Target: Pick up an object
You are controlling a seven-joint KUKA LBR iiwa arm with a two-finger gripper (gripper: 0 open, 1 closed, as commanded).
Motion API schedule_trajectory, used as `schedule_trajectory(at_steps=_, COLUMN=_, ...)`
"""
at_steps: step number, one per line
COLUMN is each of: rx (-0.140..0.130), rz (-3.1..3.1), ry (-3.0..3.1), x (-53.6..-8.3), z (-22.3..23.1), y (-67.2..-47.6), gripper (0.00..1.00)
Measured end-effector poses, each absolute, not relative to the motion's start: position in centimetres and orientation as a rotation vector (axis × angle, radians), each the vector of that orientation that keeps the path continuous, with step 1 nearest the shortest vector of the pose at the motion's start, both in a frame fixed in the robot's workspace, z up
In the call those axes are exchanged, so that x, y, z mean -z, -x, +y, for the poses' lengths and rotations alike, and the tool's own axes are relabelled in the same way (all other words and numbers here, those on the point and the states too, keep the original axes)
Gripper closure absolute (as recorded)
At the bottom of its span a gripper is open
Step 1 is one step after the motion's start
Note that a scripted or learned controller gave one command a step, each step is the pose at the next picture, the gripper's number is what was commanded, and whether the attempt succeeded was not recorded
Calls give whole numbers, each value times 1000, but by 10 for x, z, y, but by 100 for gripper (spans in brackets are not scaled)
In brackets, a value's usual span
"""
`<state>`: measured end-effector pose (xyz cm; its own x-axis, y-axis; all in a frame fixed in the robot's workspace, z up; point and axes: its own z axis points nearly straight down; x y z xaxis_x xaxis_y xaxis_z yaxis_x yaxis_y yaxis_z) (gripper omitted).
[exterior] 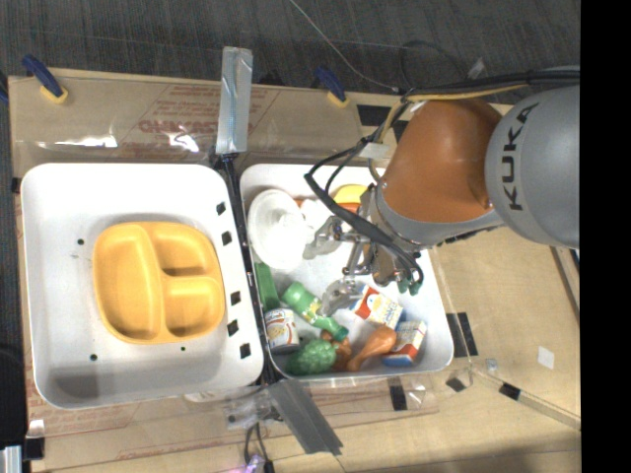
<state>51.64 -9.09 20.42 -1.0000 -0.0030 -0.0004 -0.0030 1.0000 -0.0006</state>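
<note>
Where the left bin (39, 264) holds a yellow tray (158, 279), the right bin (439, 338) holds the toys (335, 338); fingers (323, 236) spread above them, pinching nothing; arm (463, 166) at right.

Light wooden bench (513, 294) bears two shallow white plastic bins side by side: left bin (44, 264), right bin (439, 328); black tape marks (460, 333) near right bin.
</note>
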Motion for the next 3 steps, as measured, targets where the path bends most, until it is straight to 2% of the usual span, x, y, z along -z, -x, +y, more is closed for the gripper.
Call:
schedule_trajectory(at_steps=1, rx=1, rz=3142, ry=-78, x=-169, z=-142, y=-506, gripper=0)
schedule_trajectory(at_steps=2, rx=0, rz=3130, ry=-87, x=-97, z=-180, y=-493, gripper=0)
schedule_trajectory(at_steps=3, rx=-3, rz=3122, ry=43, x=-99, z=-205, y=-486, gripper=0)
